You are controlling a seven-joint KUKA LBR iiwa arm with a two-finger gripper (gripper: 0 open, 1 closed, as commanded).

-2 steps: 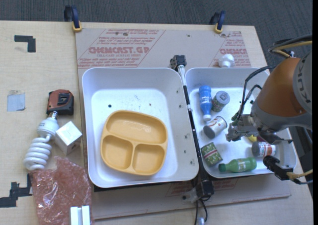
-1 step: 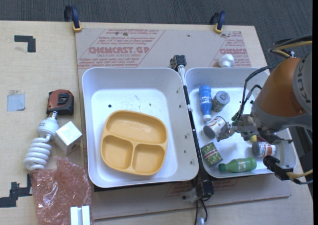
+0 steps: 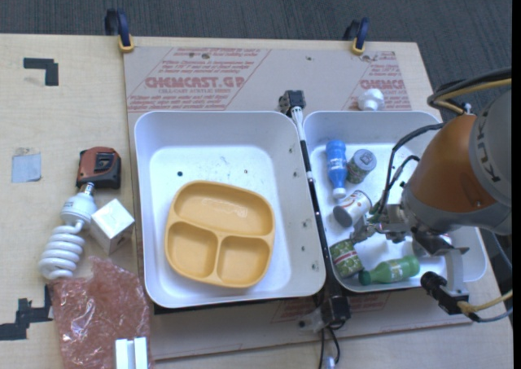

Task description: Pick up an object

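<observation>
Over the right bin [image 3: 321,127], arm [image 3: 456,176] bent low, gripper [image 3: 376,225] state unclear, beside green bottle [image 3: 391,270].

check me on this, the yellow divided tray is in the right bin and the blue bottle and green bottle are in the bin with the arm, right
Not quite. The camera view shows the yellow divided tray lying in the left bin, not the right one. The rest holds: the blue bottle and the green bottle are in the right bin, where the arm reaches in.
</observation>
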